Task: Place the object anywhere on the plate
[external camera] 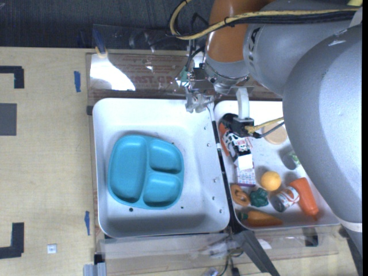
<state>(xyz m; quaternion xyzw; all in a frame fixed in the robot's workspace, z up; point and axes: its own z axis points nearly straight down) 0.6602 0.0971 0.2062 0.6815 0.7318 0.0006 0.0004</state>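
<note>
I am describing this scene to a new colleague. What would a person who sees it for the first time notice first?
First, the big grey arm with its orange band, which covers the upper right. Then the bright blue plate with three compartments, lying alone in the left bin. The right bin is crowded with small toy foods, among them a yellow ball-shaped fruit and an orange carrot; the claw hangs above the far rim between the bins.

Grey arm (pixel 310 50) is reaching in from the right, its bulk filling the upper right of the camera view. Orange band (pixel 230 16) is sitting just above the wrist. Gripper (pixel 197 102) is pointing down and left, hanging small and dim; possibly nothing between the tips.
</note>
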